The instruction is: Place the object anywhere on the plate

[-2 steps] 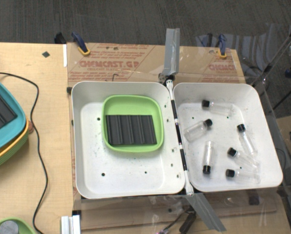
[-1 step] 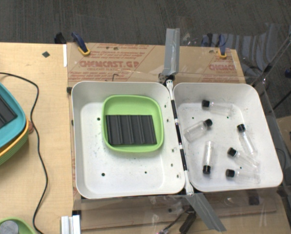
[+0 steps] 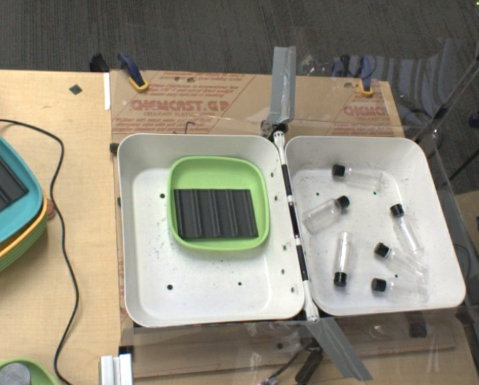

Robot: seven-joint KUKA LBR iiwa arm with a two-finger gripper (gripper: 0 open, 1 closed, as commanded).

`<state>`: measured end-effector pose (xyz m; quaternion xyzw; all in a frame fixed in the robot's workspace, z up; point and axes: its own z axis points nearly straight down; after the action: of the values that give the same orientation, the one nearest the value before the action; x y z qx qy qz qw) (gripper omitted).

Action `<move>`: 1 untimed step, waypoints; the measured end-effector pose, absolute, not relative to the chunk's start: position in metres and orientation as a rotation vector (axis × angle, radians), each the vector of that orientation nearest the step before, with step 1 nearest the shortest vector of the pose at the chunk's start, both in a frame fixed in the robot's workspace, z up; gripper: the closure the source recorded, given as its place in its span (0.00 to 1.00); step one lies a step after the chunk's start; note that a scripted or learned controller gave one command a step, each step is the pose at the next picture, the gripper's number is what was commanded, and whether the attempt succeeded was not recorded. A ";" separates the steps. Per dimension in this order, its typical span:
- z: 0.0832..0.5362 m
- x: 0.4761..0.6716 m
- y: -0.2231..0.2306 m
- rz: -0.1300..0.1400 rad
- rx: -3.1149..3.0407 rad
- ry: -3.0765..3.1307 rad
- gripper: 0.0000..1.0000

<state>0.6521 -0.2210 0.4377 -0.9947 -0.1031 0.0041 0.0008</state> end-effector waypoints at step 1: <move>0.292 0.649 -0.221 0.007 -3.124 -0.315 0.00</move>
<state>0.6494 -0.2212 0.2920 -0.9950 -0.1003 0.0021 0.0009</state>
